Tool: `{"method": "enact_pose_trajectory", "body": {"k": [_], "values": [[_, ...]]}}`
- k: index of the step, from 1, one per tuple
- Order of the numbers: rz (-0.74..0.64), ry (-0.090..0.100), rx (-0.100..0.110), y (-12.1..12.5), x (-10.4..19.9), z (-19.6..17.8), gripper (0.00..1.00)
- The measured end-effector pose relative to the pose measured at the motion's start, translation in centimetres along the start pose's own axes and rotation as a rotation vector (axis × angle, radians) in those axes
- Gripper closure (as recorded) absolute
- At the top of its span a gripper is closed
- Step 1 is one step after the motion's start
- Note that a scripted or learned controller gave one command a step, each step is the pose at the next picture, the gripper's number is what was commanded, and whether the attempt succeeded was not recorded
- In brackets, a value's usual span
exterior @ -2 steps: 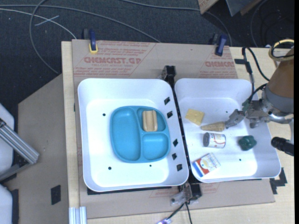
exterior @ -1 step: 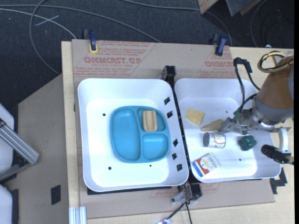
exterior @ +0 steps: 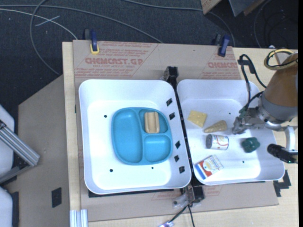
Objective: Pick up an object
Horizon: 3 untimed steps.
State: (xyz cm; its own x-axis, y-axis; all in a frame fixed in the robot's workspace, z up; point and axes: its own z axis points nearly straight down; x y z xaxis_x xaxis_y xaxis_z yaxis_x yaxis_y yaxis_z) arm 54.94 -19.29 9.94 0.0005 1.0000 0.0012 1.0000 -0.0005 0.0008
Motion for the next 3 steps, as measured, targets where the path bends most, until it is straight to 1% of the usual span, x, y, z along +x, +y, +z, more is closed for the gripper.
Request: {"method": "enact_pose_trajectory", "body": {"k": [1, 2, 3], "values": [[-0.001, -0.004, -0.006, 0.9, -0.8, -5.6, 1.00], [-0.002, -0.003, -0.006, 0.4, -0.3, -11.7, 1.00], [-0.002, -0.002, -0.003, 0.5, -0.3, -13.3, 1.00]]}}
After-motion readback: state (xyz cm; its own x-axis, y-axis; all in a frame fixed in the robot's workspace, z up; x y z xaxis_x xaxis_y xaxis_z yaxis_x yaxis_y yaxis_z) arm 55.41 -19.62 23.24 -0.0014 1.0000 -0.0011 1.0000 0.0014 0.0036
